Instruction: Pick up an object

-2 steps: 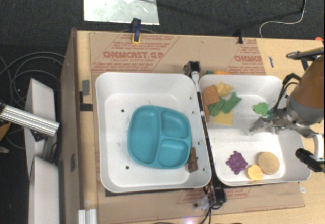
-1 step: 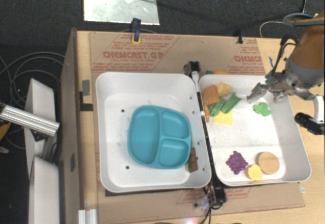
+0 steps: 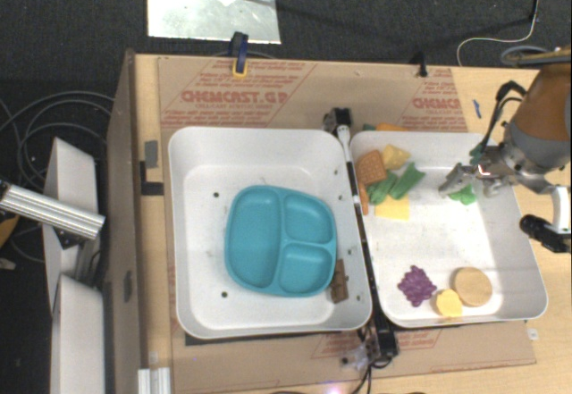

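Two bins, and I've got the jaws (image 3: 464, 183) spread open right over a small green piece (image 3: 464, 196) in the right bin (image 3: 514, 289); it's low and flat, could easily slip out.

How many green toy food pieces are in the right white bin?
2. A cluster of green leafy plastic pieces lies near the bin's upper left, beside the yellow block; a small green piece sits under the gripper, partly hidden. More may be covered.

Blue plate (image 3: 281, 240), white bins (image 3: 201, 169), purple grapes (image 3: 416, 285) (knobbly), green pepper (image 3: 399, 184)
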`<state>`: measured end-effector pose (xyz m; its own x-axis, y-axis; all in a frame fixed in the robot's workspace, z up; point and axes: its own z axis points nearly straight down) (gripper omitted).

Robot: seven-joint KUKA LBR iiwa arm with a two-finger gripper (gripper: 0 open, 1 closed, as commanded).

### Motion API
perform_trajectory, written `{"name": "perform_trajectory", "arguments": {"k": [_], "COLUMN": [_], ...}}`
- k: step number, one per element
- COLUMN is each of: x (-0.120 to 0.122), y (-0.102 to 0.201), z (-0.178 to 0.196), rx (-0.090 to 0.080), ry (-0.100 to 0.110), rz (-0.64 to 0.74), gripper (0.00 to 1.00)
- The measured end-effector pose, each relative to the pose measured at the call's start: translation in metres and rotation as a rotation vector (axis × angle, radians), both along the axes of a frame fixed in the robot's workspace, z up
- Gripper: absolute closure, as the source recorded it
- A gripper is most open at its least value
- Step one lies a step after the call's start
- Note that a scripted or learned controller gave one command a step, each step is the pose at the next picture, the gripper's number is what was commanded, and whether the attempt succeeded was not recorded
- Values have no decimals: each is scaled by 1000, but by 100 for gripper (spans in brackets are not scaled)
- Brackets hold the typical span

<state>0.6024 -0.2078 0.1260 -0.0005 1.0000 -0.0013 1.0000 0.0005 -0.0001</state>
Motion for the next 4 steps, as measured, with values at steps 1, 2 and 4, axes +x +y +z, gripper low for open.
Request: {"name": "perform_trajectory", "arguments": {"k": [1, 2, 4], "x": [9, 18, -20], "y": [1, 49, 64], "z": [-5, -21, 4], "rx": [0, 2, -2], "ry": [-3, -2, -9], "rz": [3, 8, 5], "gripper": [0, 0, 0]}}
